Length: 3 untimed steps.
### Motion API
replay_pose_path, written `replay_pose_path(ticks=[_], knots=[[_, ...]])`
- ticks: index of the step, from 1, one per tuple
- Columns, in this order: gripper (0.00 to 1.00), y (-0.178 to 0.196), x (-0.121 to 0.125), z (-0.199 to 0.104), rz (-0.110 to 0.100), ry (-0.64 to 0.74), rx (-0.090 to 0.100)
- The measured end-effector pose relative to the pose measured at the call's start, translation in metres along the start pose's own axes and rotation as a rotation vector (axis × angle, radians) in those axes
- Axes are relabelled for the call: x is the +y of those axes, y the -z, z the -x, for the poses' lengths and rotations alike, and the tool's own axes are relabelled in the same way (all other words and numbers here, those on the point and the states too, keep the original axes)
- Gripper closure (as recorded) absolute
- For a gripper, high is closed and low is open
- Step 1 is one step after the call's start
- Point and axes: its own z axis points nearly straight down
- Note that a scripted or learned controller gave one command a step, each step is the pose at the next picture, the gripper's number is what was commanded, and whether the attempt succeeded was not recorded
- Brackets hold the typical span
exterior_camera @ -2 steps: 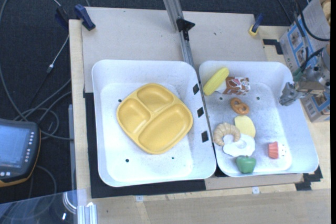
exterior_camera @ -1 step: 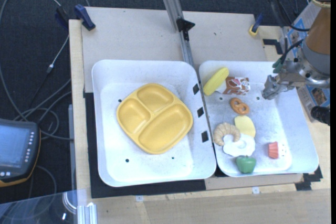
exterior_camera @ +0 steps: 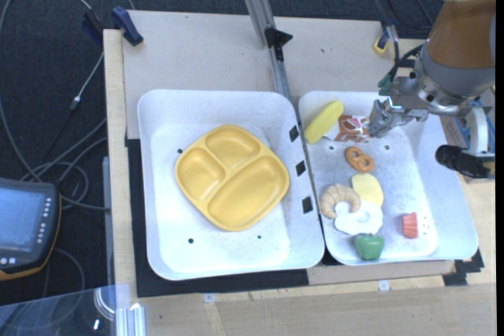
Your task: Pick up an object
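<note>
You are working the right bin (exterior_camera: pixel 449 193), choosing among small, light toy foods.
Nearest, at 6 o'clock, one green piece (exterior_camera: pixel 368 245) is lying by one orange block (exterior_camera: pixel 409 225); then one croissant (exterior_camera: pixel 339 199), one pretzel (exterior_camera: pixel 359 159), one yellow banana-like piece (exterior_camera: pixel 324 121) at 11. They look stiff and slick: pinch across the narrow middle. The gripper (exterior_camera: pixel 380 122) is hovering at 12; I cannot tell its opening.

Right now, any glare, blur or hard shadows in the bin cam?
Camera view: even, soft lighting with faint shadows; mild sheen on the yellow plate; the gripper looks slightly soft, and small toys such as the pretzel are low in detail.
</note>
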Motion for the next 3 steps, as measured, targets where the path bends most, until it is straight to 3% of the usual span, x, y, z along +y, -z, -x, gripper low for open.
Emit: replay_pose_path(ticks=[1,3], knots=[[1.0,-0.009,0.005,-0.055,-0.007,0.0,0.002],[1.0,-0.022,0.043,-0.168,-0.002,-0.001,0.0]])
